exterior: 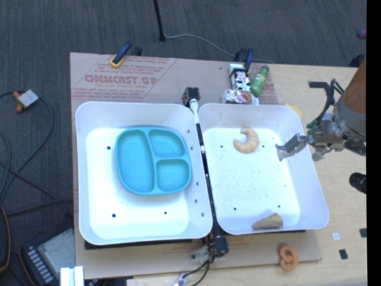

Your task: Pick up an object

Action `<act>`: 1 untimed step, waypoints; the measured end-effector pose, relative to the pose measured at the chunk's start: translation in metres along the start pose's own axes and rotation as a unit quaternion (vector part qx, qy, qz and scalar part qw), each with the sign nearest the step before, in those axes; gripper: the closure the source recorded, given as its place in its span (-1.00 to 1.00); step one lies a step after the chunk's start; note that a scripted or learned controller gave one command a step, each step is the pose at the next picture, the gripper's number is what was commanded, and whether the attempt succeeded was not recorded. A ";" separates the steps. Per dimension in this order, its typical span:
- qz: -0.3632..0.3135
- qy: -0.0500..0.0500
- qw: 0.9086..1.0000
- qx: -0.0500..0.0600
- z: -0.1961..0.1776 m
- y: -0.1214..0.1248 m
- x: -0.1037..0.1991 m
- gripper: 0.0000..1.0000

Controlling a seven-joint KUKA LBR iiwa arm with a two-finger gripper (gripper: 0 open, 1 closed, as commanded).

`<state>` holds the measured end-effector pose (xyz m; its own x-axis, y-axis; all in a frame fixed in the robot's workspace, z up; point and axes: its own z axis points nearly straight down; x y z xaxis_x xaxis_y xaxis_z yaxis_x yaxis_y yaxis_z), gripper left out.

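Croissant (pixel 247 140) lies in right bin (pixel 309 177), near claw (pixel 292 146).

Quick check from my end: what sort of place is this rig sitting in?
Likely a robotics lab test bench, not a kitchen: two white bins clamped to a plywood board, toy food such as a croissant, and loose cables on grey carpet.

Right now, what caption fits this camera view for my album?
Gripper at right bin's edge near a croissant; blue tray in left bin.
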<state>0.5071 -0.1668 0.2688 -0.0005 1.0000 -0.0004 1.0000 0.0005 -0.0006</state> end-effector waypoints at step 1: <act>0.000 0.001 1.000 0.002 0.135 0.042 -0.013 -1.00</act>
<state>0.5494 -0.1800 0.1336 -0.0001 1.0000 0.0007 1.0000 0.0001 -0.0038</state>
